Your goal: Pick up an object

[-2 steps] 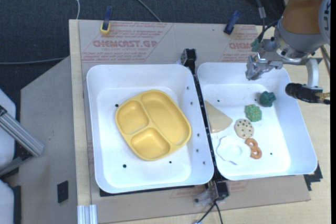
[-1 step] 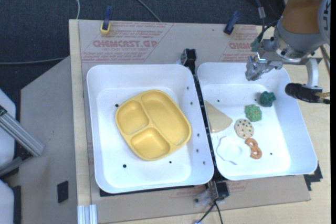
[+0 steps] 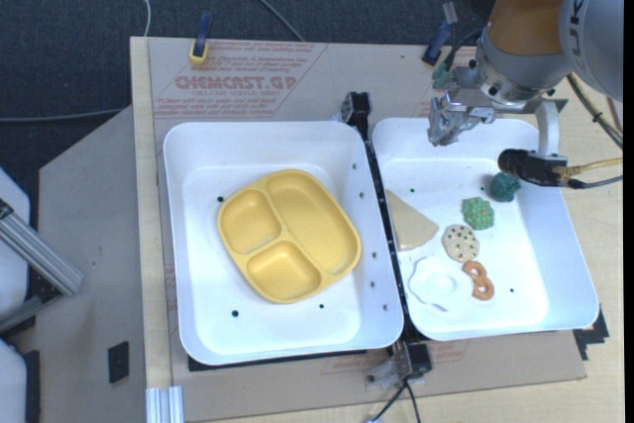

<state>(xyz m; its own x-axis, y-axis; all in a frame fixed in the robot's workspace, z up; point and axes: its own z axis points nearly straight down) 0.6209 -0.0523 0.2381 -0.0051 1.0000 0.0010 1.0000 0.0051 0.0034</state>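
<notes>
Hanging over the far rim of the right bin (image 3: 555, 243), the gripper (image 3: 451, 130) holds nothing, and whether the claw is spread or pressed together cannot be told from this slant. The things to pick lie nearer the camera in that bin, all apart from the gripper: a tan wedge (image 3: 410, 222) by the inner wall, a dark green lump (image 3: 505, 186), a paler green lump (image 3: 478, 211), a spotted cookie (image 3: 460, 241), an orange pretzel (image 3: 480, 280) and a flat white piece (image 3: 433, 283). Nothing lies between the gripper and them. A yellow divided plate (image 3: 287, 234) sits in the left bin (image 3: 188, 213). A black clamp (image 3: 355, 106) stands between the bins' far corners.
</notes>
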